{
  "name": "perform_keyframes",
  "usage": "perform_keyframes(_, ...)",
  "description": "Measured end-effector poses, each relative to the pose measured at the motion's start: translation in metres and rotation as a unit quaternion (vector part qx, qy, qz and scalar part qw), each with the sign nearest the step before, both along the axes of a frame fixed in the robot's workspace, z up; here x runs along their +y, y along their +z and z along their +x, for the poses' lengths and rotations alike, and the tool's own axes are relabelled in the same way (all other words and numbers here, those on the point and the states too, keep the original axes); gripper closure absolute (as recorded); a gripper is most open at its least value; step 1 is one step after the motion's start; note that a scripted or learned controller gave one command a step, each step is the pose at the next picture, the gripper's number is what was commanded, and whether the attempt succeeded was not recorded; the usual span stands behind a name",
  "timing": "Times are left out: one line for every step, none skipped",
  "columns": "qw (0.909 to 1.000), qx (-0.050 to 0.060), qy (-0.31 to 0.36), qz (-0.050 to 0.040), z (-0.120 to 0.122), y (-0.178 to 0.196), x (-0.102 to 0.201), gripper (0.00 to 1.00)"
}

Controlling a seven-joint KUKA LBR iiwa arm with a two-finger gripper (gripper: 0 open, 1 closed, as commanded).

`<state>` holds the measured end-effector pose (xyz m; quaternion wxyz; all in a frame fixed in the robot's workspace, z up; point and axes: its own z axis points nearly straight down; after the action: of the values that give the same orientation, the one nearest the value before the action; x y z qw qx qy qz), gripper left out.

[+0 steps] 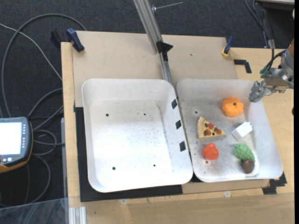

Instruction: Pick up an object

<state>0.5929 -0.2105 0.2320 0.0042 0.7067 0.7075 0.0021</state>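
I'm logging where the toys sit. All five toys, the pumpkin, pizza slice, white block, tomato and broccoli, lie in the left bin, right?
Not quite: the camera view shows the pumpkin, pizza slice, white block, tomato and broccoli in the right bin, not the left one.

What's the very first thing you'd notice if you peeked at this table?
The bright toy food in the right bin: an orange pumpkin near the back, a pizza slice in the middle, a red tomato in front of it, and green broccoli near the front right corner. Next, the gripper hovering by that bin's right rim, just right of the pumpkin. The left bin is a big white tray beside it.
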Motion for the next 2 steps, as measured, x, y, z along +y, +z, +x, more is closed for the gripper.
perform_keyframes(1.0,0.006,0.0,0.002,0.0,-0.023,0.0,1.0)
perform_keyframes(1.0,0.005,0.002,0.0032,-0.001,-0.013,0.048,1.0)
